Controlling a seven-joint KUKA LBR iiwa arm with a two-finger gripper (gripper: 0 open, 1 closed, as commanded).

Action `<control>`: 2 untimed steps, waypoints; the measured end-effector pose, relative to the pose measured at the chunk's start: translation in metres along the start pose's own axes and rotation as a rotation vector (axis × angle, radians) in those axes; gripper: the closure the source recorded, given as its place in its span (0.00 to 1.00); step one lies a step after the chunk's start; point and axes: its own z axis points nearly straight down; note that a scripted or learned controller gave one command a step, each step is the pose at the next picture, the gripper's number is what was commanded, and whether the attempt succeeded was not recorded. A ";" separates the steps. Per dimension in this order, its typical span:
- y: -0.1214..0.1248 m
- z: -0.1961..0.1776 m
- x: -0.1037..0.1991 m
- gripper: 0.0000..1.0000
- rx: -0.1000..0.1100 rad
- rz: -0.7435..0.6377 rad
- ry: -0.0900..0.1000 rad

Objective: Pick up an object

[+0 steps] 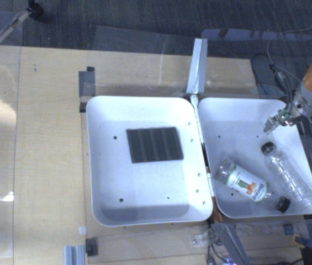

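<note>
My gripper (275,121) hangs over the back right part of the right bin (222,115), reaching in from the right, and nothing shows in it. Just below it, a clear plastic bottle (288,173) lies on the bin floor along the right wall, its black cap (267,147) pointing toward the gripper. A smaller bottle with a green, white and orange label (246,183) lies on its side in the front middle of that bin. A loose black cap (282,204) rests near the front right corner.
The left bin (100,148) holds a flat dark grey ribbed pad (154,144) at its middle. A metal divider post (197,68) rises behind where the bins meet. Cables run at the far right beside the arm.
</note>
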 end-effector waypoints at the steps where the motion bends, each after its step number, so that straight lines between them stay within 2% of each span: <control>1: 0.000 0.000 0.000 0.00 0.000 0.000 0.000; 2: -0.033 0.071 0.014 0.00 -0.004 -0.024 -0.002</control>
